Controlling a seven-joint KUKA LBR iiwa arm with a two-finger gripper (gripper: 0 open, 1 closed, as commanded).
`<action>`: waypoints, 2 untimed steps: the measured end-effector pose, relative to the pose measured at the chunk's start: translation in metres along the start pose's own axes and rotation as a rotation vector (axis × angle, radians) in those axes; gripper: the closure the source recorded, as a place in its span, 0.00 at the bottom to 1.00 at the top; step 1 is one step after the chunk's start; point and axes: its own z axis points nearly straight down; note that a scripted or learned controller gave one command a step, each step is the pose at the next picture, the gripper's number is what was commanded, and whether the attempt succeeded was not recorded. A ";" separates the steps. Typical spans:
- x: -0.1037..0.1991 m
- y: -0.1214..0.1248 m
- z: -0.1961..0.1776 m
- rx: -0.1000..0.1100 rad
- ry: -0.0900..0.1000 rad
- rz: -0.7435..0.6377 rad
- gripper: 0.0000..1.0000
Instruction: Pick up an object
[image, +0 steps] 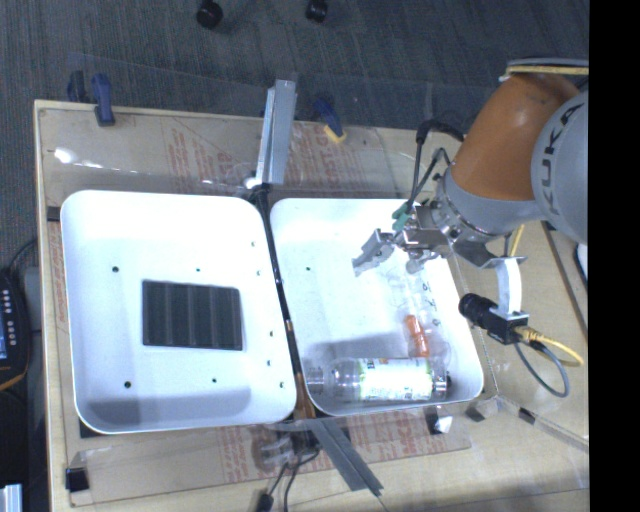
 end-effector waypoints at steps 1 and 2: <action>-0.059 -0.047 0.015 -0.001 -0.001 0.010 0.00; -0.063 -0.026 0.094 0.000 0.000 -0.033 0.00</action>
